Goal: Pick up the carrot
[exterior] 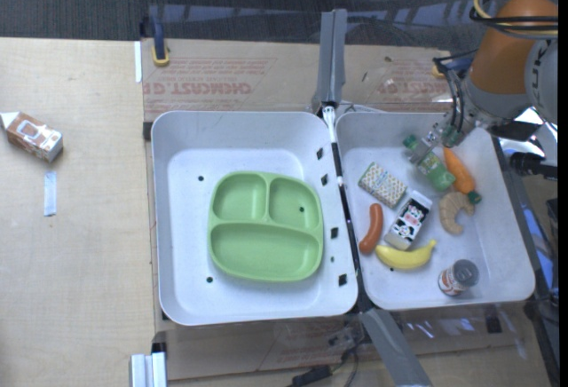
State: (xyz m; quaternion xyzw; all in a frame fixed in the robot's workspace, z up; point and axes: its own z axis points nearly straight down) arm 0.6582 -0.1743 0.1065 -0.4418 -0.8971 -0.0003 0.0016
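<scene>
The carrot (461, 172), orange with a green tip, lies slanted in the right bin (506, 283) near its far right side. My gripper (446, 138) hangs just above the carrot's upper end, beside a green bottle (426, 160). The arm with its orange band (510, 43) reaches in from the upper right. The carrot rests on the bin floor, not lifted.
The right bin also holds a croissant (454, 211), a banana (406, 255), a sausage (371, 228), a small milk carton (409, 221), a wafer (383, 184) and a can (458, 277). A green divided plate (264, 225) sits in the left bin (177, 199). A small box (34, 136) lies far left.
</scene>
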